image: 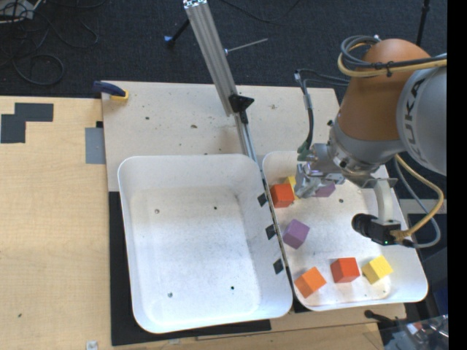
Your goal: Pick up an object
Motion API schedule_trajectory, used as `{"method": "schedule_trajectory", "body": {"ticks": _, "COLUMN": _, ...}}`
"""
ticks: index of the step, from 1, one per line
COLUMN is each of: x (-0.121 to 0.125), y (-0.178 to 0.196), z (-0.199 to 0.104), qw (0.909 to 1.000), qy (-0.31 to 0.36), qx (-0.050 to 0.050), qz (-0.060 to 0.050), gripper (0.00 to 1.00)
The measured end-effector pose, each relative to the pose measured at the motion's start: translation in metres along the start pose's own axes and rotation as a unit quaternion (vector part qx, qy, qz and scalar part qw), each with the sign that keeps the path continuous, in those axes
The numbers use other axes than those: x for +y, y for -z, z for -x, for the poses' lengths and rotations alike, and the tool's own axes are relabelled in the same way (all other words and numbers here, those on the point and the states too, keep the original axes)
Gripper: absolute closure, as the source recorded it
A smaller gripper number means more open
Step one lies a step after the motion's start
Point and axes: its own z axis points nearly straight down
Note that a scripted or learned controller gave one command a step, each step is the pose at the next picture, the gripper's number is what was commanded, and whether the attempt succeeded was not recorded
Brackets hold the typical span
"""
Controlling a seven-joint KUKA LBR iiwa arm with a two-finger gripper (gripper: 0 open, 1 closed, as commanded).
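Nearest cam, along the front of the right bin (408, 292), sit 3 blocks in a row: orange block (311, 281) at left, red block (345, 270) in the middle, yellow block (377, 269) at right, close together but not clearly touching. Further back, a purple block (295, 233) lies alone nr the divider between bins. At the back of that same bin, a red-orange block (282, 194) sits by the left wall, w/ a small yellow piece (292, 183) just behind it. Gripper (315, 180) is down low over the back of the right bin, just right of the red-orange block; a mauve block (325, 189) peeks out right under/beside it. Can't tell if it's grasping anything, the wrist hides that spot. Left bin (139, 195) is alongside, its white floor speckled w/ dark dots. Behind the bins, a slanted aluminium rail (213, 53) rises from the bench (168, 115), and a blue-yellow clamp (111, 90) sits at the bench's back-left corner.
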Motion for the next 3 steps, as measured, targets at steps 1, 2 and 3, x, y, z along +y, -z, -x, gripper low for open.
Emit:
{"method": "schedule_trajectory", "body": {"ticks": 1, "x": 0.023, "y": -0.009, "z": -0.048, "qw": 1.0, "qy": 0.0, "qx": 0.0, "qz": 0.0, "gripper": 1.0}}
{"method": "schedule_trajectory", "body": {"ticks": 2, "x": 0.051, "y": -0.014, "z": -0.087, "qw": 1.0, "qy": -0.001, "qx": 0.0, "qz": 0.0, "gripper": 1.0}}
{"method": "schedule_trajectory", "body": {"ticks": 3, "x": 0.087, "y": -0.032, "z": -0.107, "qw": 1.0, "qy": -0.002, "qx": -0.001, "qz": 0.0, "gripper": 1.0}}
